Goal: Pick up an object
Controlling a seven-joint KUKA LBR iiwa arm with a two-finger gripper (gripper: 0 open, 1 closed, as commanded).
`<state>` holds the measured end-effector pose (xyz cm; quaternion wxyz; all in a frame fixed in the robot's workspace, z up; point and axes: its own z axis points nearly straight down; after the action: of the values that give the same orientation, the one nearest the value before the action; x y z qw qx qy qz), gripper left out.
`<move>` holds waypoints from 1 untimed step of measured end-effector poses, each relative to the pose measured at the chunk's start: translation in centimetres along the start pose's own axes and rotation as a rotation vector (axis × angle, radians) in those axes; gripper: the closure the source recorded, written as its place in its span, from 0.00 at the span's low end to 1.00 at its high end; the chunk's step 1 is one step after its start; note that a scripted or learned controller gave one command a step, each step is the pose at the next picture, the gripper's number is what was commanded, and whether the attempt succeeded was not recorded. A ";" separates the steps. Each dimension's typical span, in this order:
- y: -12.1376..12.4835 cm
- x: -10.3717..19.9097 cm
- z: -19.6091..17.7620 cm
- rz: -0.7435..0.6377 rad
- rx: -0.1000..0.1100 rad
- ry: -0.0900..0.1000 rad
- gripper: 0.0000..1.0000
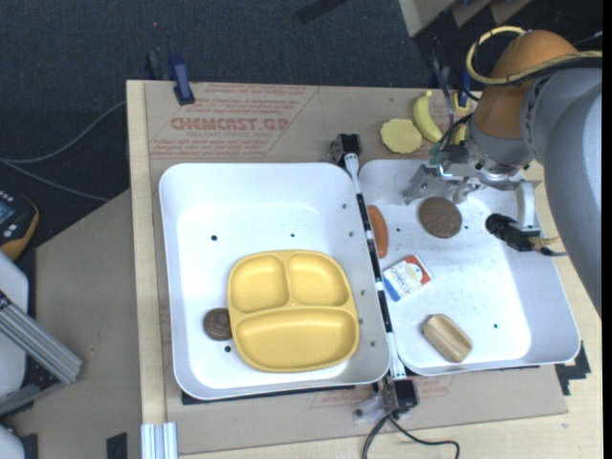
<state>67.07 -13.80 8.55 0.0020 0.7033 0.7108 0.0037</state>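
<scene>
Dark blue-grey carpet floor (239, 27) around the bench, cables trailing on it at left; metal rail (38, 338) cut off at the lower left corner, some dark device with an orange edge (14, 223) clipped by the left edge. Bench top is brown board (229, 118) with red printed lettering, blue clamp (180, 79) at its back left corner. Left bin (191, 208) holds a yellow divided tray (290, 309) with three compartments, and a small brown round piece (217, 324) touching the tray's left edge, partly tucked under it, hard to identify. Between the bins, black clips at the back and front of the shared edge. Right bin (516, 295): orange-red oblong item (379, 230) against its left wall, partly hidden by the rim; white packet with red and blue print (405, 277) just beside it; tan block like bread (448, 338) near the front; brown round disc (441, 218) toward the back. Behind the right bin on the board, a yellow banana (427, 118) and a yellow lumpy piece (401, 136), close together. Arm enters from the right, grey body cut off by the frame, orange band (521, 75) up top, wrist pointing down over the back of the right bin. Gripper (442, 182) sits just above the disc, metal fingers (417, 185) splayed apart, open, nothing between them. Black cable plug (512, 232) hangs right of the disc.
</scene>
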 end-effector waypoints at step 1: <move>-2.5 -2.9 0.0 0.013 0.011 -0.003 0.00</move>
<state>64.57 -16.69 8.50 -0.0010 0.7079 0.7063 -0.0011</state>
